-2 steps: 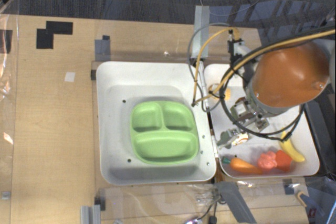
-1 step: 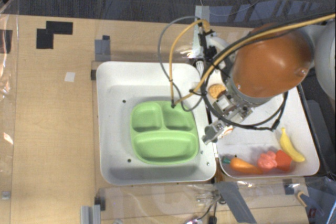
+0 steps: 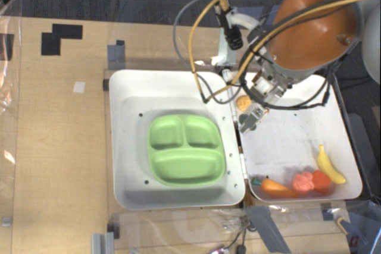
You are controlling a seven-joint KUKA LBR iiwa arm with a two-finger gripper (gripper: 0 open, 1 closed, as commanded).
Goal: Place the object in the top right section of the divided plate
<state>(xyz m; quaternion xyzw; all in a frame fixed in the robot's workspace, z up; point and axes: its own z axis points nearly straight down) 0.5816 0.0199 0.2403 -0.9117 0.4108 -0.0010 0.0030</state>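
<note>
Grey arm [image 3: 369,27], orange band [image 3: 312,27], yellow cable [image 3: 199,27]

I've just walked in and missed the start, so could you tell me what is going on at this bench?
The robot arm reaches in from the right, and its gripper hovers over the seam between the two white bins. A small yellow-orange object shows beside the gripper; I cannot tell whether it is held. The green divided plate lies in the left bin with all its sections bare. A banana, a carrot and other toy foods lie in the right bin.
</note>
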